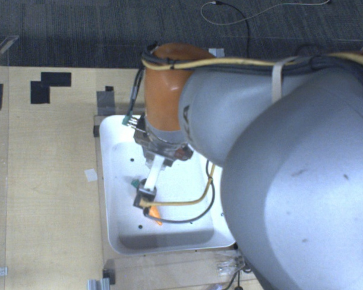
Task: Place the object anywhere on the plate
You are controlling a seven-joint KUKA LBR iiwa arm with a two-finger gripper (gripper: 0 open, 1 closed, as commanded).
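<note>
One small orange obj [153,213] sits in the shallow white bin [117,151], lower centre-left of frame, down-left of the grey arm's gripper [165,154]. Obj's long axis unreadable; gripper open/closed, can't tell.

One camera on this, fixed high above the bench [46,176] and tipped down at a slant. The far edge of the bench runs across the upper part of the frame, with dark carpet [76,20] beyond it. It sits close: the grey arm [289,167], reaching in from the right, looms up toward the lens and covers the right half of the picture down to the lower right corner. A white bin [115,191] lies just left of centre — left wall and near rim in plain sight, right side tucked under the arm. Bare bench top fills the left side out to the frame's edge, with black marks [42,91] close to its far edge.
</note>
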